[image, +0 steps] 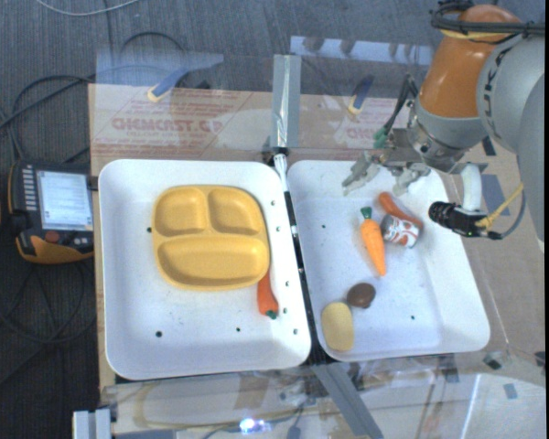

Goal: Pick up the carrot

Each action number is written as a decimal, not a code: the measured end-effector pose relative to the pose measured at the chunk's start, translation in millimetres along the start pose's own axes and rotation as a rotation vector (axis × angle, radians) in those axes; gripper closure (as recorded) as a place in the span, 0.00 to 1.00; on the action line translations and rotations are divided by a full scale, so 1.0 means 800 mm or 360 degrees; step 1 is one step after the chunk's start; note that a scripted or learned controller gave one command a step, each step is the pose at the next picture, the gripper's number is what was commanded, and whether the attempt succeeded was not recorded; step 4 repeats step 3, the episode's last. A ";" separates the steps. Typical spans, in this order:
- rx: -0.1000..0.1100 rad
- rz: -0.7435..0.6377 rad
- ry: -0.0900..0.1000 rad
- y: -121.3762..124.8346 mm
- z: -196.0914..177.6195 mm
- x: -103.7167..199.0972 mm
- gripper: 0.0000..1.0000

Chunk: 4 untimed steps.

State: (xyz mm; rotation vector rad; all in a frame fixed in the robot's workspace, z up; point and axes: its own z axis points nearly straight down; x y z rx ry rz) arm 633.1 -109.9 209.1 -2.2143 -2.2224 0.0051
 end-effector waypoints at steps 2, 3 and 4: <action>0.0000 -0.0077 0.0006 -0.003 0.137 -0.046 1.00; -0.0001 -0.0228 0.0000 -0.095 0.007 0.032 1.00; -0.0001 -0.0228 0.0000 -0.095 0.007 0.032 1.00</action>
